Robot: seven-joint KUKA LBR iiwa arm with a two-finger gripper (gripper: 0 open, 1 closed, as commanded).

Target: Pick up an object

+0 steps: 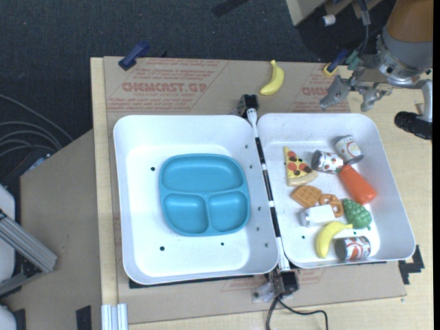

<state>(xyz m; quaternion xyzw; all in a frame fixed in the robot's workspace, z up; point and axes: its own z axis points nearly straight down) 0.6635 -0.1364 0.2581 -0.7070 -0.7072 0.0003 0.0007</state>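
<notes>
You'll find the arm [411, 19] coming in at the top right corner, its orange band highest and the grey wrist below it, tilted down toward the bench. The gripper [352, 95] hangs just above the far rim of the right bin [395, 184], over the brown board [206, 88] rather than over the toys. Its two fingers stand spread apart with nothing between them.

Look in the right bin for the things to pick. A pizza slice [296, 166] lies near the left wall, with a small can [326, 161] beside it and another can [348, 148] just beyond. An orange carrot [358, 184] lies slantwise below those. Nearer you sit a waffle [307, 196], a white block [317, 215], a green broccoli piece [357, 214], a banana [328, 238] and a red-labelled can [353, 248], all crowded close together.

The left bin [137, 184] holds a blue divided tray [203, 193]. A second banana [272, 80] lies on the board outside both bins, left of the gripper.
</notes>
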